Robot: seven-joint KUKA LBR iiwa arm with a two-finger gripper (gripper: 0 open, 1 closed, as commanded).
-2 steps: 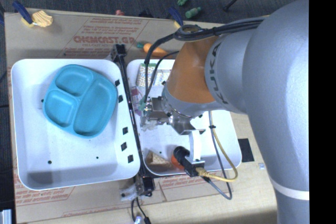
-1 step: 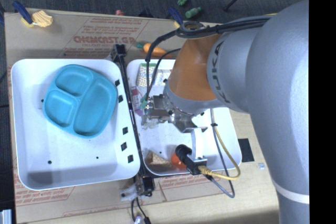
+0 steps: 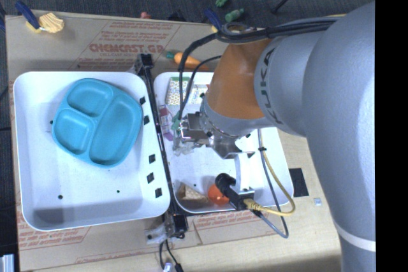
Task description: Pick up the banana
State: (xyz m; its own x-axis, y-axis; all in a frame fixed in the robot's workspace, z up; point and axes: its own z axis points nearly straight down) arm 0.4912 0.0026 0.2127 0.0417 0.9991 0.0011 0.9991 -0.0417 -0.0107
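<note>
My gripper (image 3: 183, 136) hangs low inside the right bin (image 3: 280, 169), near that bin's left wall, with the grey and orange arm (image 3: 242, 89) covering most of the bin's middle and back. Small items lie around it: a colourful printed box (image 3: 173, 96) just behind it, a purple piece (image 3: 167, 121) to its left, and a brown wedge (image 3: 190, 194) and an orange-red piece (image 3: 219, 197) at the bin's front. The arm hides whatever lies beneath it.
The left bin (image 3: 38, 200) holds a blue divided plate (image 3: 97, 121). An orange object (image 3: 186, 60) rests on the bench behind the bins. A yellow piece (image 3: 51, 23) sits at the bench's far left corner. A yellow cable (image 3: 274, 200) loops over the right bin's front.
</note>
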